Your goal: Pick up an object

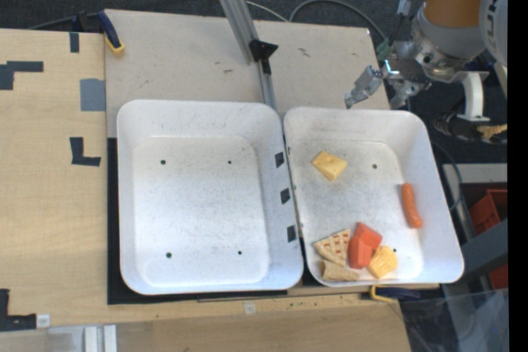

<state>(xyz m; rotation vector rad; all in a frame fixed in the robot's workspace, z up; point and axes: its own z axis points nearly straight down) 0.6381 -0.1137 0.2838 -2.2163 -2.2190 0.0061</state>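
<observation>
The right bin (429, 151) holds a yellow cheese-like wedge (329, 165) near its upper middle and an orange sausage-shaped piece (411, 204) by its right wall. At its front sit a waffle-patterned piece (333, 246), a red-orange block (364, 245), a small yellow ridged piece (383, 262) and a tan piece (338, 271). My gripper (381, 88) hangs above the back rim of the right bin, well clear of all the objects. Its fingers (361, 86) stand apart with nothing between them.
The left bin (132, 177) lies beside the right one, sharing a middle wall. A slanted metal pole (235, 0) rises behind the bins. A cable (330, 8) loops on the board behind the right bin. A blue and yellow clamp (110, 32) sits at the back left.
</observation>
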